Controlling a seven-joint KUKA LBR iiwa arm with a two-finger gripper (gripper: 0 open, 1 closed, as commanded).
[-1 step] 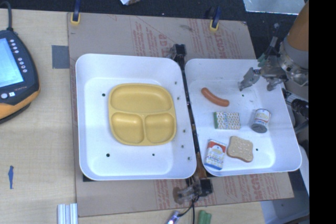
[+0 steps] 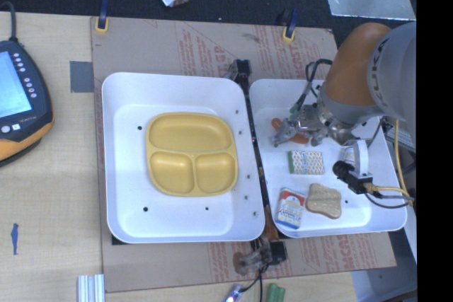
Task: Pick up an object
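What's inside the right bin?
The right bin holds a speckled sponge, a toast-shaped piece, a small packet and an orange item. The end effector covers part of that item.

Pretty clearly a robotics lab. The light wood desk (image 2: 49, 223) has a sheet of cardboard (image 2: 177, 46) clamped flat with little blue-and-yellow clamps (image 2: 102, 16), and two white bins (image 2: 120, 152) sit on it side by side. A teach pendant (image 2: 18, 102) with an orange rim lies on the desk's far left, and loose cables (image 2: 382, 191) run off the grey-and-orange arm (image 2: 361, 74).
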